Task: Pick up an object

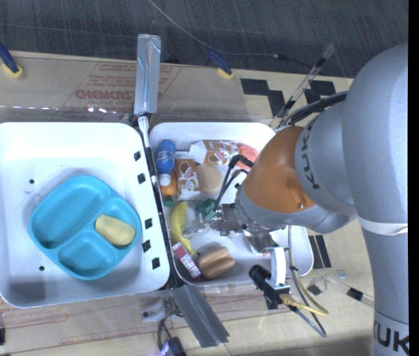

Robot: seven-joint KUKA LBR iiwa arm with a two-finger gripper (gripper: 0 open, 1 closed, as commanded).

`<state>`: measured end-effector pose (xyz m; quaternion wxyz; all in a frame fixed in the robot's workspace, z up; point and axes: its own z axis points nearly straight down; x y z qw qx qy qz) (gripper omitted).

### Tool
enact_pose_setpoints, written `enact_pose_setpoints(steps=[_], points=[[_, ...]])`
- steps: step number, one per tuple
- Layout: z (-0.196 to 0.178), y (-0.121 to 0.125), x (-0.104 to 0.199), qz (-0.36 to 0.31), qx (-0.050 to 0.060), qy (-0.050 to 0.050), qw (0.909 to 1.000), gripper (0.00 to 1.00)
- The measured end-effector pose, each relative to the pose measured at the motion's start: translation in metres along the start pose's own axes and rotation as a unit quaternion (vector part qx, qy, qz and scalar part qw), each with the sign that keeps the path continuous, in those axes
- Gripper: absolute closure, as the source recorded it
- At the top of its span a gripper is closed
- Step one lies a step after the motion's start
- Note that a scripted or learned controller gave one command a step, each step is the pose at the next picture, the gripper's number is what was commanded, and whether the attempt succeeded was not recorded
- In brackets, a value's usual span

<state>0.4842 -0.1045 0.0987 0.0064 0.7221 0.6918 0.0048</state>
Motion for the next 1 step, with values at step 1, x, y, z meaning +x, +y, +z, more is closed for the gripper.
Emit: enact_pose_setpoints(steps=[1], points=[[0.008,0.0283,-0.0159,0.029,0.01,0.001,0.9995,0.0]])
